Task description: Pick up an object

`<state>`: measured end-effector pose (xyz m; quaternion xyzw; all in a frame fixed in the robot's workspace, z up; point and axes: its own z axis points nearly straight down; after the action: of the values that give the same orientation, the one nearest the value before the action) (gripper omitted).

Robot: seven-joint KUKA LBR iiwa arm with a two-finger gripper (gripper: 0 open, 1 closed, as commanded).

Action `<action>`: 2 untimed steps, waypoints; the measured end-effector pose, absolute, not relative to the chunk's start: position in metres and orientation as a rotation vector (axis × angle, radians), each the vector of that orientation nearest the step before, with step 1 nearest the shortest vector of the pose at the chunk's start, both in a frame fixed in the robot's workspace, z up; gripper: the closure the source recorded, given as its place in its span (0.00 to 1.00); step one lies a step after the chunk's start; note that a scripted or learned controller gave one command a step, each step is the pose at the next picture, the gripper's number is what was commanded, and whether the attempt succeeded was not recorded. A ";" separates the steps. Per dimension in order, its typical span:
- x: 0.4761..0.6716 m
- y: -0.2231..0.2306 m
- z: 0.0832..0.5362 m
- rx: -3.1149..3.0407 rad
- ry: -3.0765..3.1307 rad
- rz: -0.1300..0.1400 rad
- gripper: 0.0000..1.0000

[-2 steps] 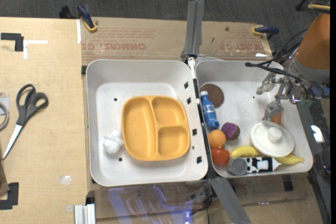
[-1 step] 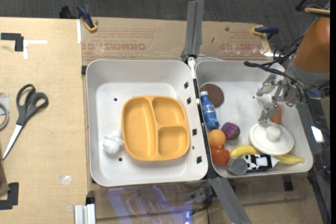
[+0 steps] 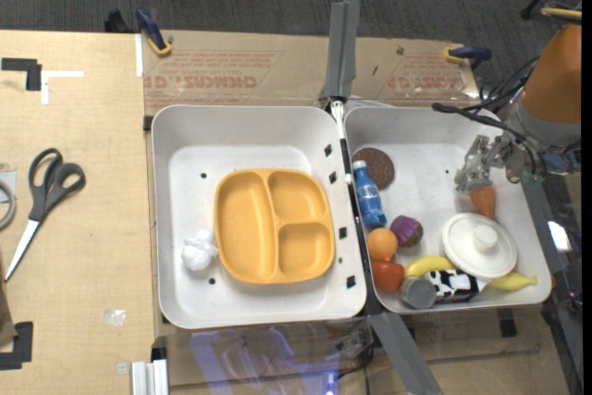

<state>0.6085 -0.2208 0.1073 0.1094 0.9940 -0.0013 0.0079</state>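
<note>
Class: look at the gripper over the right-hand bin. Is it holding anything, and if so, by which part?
It cannot be told. The gripper hangs directly above the orange carrot-like toy in the right bin, and their outlines meet, but no grasp on the toy is visible.

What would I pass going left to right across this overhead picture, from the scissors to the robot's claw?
scissors → white crumpled ball → yellow divided plate → blue bottle → purple object → white lid → gripper
</note>
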 end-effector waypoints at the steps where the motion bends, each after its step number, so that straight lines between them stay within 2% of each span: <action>1: 0.609 -0.221 0.107 0.342 3.107 -0.004 0.00; 2: 0.616 -0.221 0.095 0.430 3.104 -0.001 0.00</action>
<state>0.6164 -0.2213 0.0951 0.1373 0.9905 -0.0003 0.0041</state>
